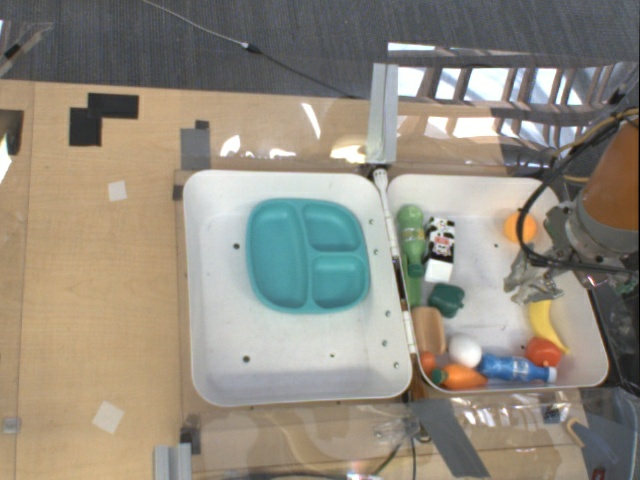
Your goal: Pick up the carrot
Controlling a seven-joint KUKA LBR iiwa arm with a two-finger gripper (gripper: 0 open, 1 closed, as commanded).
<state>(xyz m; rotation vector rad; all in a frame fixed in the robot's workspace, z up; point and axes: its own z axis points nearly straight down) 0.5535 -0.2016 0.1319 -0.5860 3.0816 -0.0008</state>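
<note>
As you read the bench from left to right, you meet first the left bin (200, 298), in which a teal divided plate (306, 255) lies flat near the middle. Across the divider, the right bin (480, 193) holds the loose items: along its left wall you see a green bottle-like piece (409, 230), a small black-and-white carton (440, 240) just beside it, and a dark green block (446, 297) nearer to you. At the near left corner, the carrot (459, 376) lies on its side, touching a white egg (465, 350) and the end of a blue tube (515, 370) with a red cap (544, 352). A banana (543, 321) lies just beyond that cap, and an orange ball (517, 227) sits farther back. The gripper (537, 280) hangs above the banana, well apart from the carrot; you cannot tell how its fingers stand.
</note>
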